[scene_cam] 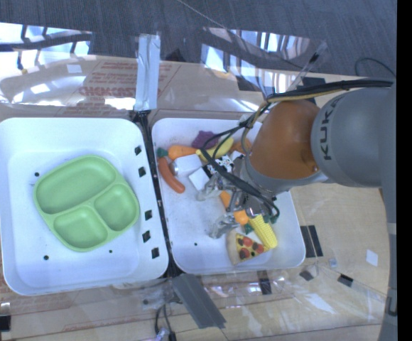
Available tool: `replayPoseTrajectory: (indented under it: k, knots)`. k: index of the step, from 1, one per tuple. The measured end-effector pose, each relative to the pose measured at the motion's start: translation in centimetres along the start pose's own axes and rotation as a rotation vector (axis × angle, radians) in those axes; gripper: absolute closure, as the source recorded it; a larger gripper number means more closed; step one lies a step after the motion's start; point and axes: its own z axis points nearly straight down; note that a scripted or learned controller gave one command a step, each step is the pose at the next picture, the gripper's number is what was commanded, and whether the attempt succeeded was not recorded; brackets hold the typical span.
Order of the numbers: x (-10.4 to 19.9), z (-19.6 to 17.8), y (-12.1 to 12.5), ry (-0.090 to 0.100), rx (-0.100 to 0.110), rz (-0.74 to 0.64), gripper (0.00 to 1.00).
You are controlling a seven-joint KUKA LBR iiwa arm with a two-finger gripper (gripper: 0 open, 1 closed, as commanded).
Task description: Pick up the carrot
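The small orange plastic carrot [181, 150], lying just beside the right bin's [185, 258] left wall, is judged light, rigid, best gripped mid-length; the end effector's [224, 201] opening cannot be told.

Glossy white plastic bins [7, 212] hold a matt green plastic plate [85, 202].

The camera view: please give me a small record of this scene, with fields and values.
left bin: holds a green divided plate
right bin: holds toy foods
carrot: near the far left corner of the right bin
sausage: beside the carrot
corn: near the pizza slice
gripper: low in the right bin, apart from the carrot
arm: enters from the right
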Motion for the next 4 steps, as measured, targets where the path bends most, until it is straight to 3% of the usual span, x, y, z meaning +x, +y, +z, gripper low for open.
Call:
replayPoseTrajectory:
  k: [1,2,3,4]
  knots:
    - [0.0,-0.6,0.3,0.005,-0.003,-0.009,1.0]
    - [1.3,-10.1,2.3,-0.003,0.001,0.171,1.0]
    - [6.2,-2.5,-0.4,0.007,-0.004,-0.18,1.0]
    - [-0.8,-16.3,-1.2,-0.007,0.004,-0.018,1.0]
